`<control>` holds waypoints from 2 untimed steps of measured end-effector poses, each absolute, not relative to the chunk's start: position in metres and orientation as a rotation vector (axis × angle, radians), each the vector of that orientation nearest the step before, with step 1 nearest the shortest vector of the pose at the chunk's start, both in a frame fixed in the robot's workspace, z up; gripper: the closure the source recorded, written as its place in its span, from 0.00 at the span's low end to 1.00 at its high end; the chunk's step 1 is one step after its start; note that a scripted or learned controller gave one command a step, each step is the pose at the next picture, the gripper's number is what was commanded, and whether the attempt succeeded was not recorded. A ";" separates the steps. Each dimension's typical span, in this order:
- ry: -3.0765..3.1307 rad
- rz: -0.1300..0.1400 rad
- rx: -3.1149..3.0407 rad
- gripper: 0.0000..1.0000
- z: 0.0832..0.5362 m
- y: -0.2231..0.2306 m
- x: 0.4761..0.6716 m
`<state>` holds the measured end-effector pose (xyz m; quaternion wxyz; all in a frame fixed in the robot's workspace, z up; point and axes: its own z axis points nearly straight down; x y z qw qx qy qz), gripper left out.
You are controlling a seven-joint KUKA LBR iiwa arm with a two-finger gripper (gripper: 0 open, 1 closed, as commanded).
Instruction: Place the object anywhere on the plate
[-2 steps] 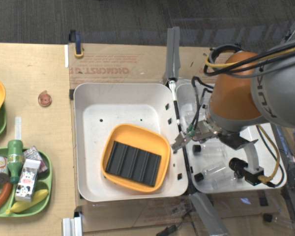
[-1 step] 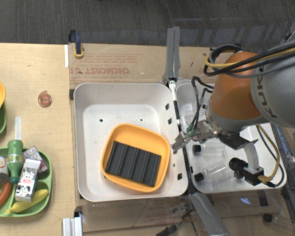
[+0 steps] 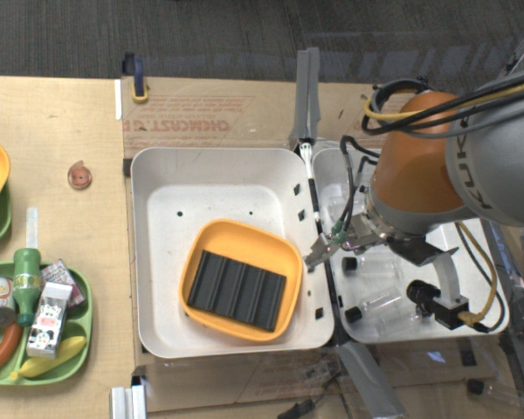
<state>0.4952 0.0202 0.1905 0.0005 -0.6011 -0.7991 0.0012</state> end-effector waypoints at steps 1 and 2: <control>-2.510 0.004 -1.888 0.00 0.191 0.020 0.495; -2.510 0.004 -1.888 0.00 0.191 0.020 0.495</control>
